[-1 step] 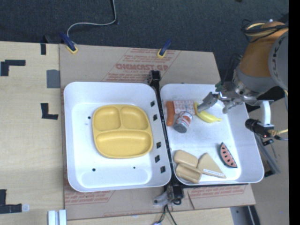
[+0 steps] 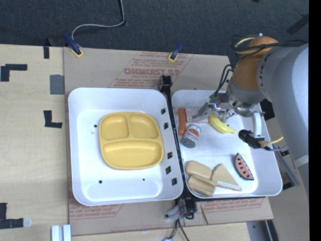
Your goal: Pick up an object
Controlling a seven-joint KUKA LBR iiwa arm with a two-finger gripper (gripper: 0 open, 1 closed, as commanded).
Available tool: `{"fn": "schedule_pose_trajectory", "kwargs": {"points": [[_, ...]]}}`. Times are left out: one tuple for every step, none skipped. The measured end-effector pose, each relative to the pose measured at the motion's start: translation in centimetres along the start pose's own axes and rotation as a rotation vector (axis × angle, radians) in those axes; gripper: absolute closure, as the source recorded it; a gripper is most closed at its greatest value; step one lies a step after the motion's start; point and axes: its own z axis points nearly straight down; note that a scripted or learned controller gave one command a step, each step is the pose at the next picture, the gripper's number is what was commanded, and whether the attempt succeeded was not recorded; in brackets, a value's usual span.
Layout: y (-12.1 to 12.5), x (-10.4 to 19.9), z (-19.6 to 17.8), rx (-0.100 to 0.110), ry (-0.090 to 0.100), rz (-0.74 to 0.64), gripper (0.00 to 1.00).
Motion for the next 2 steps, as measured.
{"fn": "schedule_pose_trajectory", "kwargs": {"points": [[0.1,0.0,-1.1,-0.004,0.000,-0.001,1.00],[-2.2,6.5,-11.1,0.006,0.002,-0.001,1.00]]}}
